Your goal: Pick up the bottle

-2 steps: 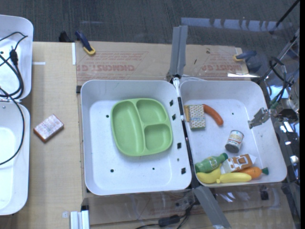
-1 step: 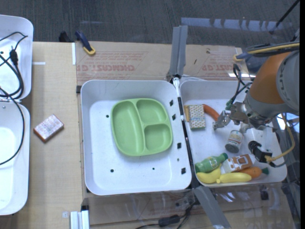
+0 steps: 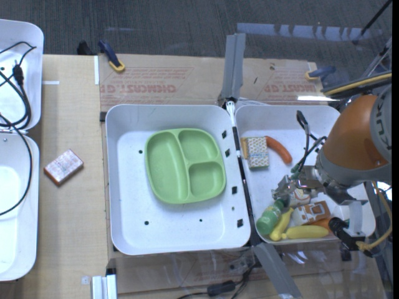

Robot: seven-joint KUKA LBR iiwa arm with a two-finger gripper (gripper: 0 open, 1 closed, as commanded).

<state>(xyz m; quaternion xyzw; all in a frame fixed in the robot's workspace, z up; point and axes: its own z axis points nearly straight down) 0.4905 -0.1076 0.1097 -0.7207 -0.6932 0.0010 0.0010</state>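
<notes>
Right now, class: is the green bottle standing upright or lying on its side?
Lying on its side. The green bottle rests tilted among the yellow bananas in the right bin.

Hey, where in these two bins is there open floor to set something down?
Left bin: bare floor all around the green plate, widest along its near edge. Right bin: bare strip at the far end, beyond the sponge and sausage. Near end is crowded: green bottle, bananas, gripper.
</notes>
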